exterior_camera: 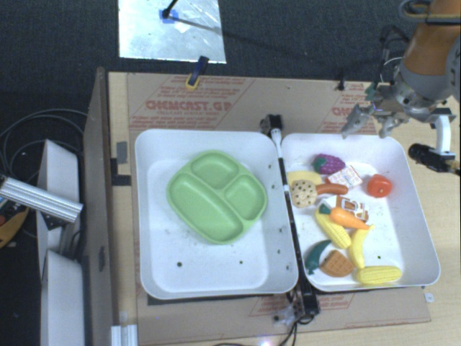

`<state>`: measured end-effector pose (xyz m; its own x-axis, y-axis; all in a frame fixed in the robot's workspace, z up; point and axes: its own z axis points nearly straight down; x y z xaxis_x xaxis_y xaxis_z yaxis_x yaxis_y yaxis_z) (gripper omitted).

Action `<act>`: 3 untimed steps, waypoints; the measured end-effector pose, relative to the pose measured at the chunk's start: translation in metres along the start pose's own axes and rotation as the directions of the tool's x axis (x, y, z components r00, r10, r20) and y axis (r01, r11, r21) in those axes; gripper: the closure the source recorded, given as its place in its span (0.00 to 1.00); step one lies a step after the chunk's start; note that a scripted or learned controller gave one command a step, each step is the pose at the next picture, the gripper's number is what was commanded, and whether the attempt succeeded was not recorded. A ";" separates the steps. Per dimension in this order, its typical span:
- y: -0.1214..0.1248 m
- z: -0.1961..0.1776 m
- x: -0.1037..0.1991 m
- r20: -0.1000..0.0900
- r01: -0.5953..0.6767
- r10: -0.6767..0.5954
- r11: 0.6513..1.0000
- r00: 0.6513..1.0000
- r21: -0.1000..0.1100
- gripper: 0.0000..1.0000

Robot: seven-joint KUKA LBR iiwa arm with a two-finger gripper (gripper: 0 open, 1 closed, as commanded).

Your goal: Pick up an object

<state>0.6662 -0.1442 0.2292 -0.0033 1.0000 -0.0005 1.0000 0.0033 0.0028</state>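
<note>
Left bin (pixel 155 265) holds green plate (pixel 217 195); right, toy food (end effector (pixel 369 123) released).

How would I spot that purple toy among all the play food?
Look in the right-hand white bin, where the play food is piled. Near its far edge lies the purple grape bunch, just above the cookie. It is the one purple piece there.

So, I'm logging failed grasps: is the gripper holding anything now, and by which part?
Nothing is held. The gripper hangs open above the far rim of the right bin, with no toy between its fingers; the toy tomato lies in the bin.
</note>
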 end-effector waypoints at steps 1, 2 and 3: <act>-0.027 0.077 0.054 -0.003 0.005 -0.004 1.000 1.000 0.008 0.00; -0.005 0.144 0.016 0.002 -0.003 0.003 1.000 1.000 -0.006 0.00; -0.002 0.125 0.017 0.004 0.001 -0.001 1.000 1.000 -0.016 1.00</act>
